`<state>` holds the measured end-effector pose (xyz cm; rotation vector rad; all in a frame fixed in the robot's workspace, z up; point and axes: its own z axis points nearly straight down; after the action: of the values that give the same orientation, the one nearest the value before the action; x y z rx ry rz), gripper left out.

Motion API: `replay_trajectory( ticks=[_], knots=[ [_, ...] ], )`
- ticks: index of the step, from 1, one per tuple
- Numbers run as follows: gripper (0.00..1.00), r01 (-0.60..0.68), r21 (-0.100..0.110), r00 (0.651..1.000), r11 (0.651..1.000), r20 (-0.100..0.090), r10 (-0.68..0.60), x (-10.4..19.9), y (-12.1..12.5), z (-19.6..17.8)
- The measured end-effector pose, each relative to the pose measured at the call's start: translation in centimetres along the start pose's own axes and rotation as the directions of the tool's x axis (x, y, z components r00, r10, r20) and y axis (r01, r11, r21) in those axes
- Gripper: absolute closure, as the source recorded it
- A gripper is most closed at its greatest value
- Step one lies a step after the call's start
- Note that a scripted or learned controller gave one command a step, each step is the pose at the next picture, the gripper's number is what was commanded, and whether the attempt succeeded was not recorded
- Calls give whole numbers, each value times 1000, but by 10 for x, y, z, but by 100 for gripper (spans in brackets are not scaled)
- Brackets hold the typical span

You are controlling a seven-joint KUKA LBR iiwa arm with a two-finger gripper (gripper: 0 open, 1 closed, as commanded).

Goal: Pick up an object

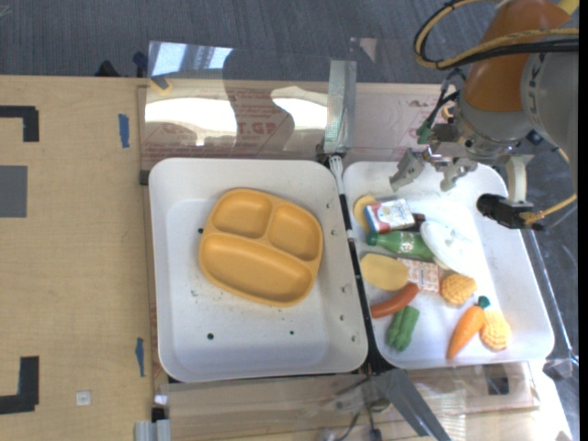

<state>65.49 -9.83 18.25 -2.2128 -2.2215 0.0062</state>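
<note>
Bright, even light from above; strong white glare on the clear panel (234, 118) behind the left bin (175, 274), where reflections wash out the print beneath. The white floor of the right bin (514, 274) runs near overexposed, so the pale item (450, 243) lying in it barely separates from it, and shadows under the yellow divided plate (262, 244) are short and soft. Focus is moderate throughout, fine detail grainy, small labels unreadable.
</note>
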Motion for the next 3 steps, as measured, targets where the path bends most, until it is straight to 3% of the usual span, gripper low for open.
replay_trajectory(
  ticks=[1, 2, 3],
  knots=[
    [0, 318, -19, 948, 948, 10, -318, -18, -79, 91],
    [0, 522, -24, 853, 853, 22, -522, -37, -126, 91],
    [100, 521, -26, 854, 853, 27, -520, -39, -123, 82]
  ],
)
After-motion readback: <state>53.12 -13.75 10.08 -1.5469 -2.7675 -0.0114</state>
